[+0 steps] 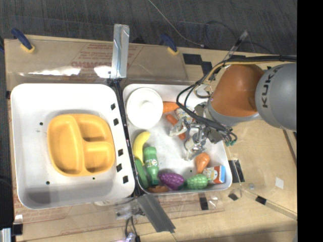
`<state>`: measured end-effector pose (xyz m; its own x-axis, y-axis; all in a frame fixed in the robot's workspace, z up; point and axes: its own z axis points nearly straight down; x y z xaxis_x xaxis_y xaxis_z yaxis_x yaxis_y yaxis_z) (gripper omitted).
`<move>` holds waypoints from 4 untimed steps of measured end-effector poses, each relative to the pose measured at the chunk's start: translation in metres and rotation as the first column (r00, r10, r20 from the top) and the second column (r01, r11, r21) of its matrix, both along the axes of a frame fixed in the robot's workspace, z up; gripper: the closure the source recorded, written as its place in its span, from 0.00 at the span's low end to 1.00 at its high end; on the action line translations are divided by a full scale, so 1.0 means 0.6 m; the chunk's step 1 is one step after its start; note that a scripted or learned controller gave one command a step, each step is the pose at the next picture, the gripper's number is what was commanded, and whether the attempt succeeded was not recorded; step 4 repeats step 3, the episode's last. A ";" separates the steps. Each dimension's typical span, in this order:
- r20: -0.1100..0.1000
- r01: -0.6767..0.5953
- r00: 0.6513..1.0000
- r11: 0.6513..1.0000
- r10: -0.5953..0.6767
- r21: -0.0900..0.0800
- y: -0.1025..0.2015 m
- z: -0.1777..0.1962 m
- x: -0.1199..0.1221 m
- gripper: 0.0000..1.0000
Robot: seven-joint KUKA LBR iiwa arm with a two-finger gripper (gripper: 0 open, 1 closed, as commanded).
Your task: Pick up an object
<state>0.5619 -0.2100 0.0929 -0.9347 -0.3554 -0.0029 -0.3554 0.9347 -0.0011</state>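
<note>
Your candidate objects all lie in the right bin. Along its near edge you have a purple grape bunch, a green bumpy piece just right of it, and a small red-and-white carton in the near right corner. An orange carrot lies tilted just above the green piece. On the left side of that bin a yellow banana touches a green bottle, with a darker green piece beside them by the bin wall. A white round bowl sits in the far left corner, and another orange piece lies just right of it.

Your gripper hangs low over the middle of the right bin, just above the carrot; whether its grasp is apart or together cannot be told here, as cables and metal parts blur it. The arm comes in from the right, its orange band over the bin's right rim.

The left bin holds a yellow divided tray. Both bins rest on the desk, which is covered with cardboard.
</note>
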 end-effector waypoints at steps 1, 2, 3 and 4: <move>0.002 0.213 0.977 0.977 -0.213 0.001 0.041 0.000 0.022 0.00; -0.004 0.128 0.992 0.992 -0.128 0.002 0.116 -0.002 0.031 0.00; -0.001 0.124 0.992 0.992 -0.124 0.002 0.117 0.016 0.034 1.00; -0.001 0.124 0.992 0.992 -0.124 0.002 0.117 0.016 0.034 1.00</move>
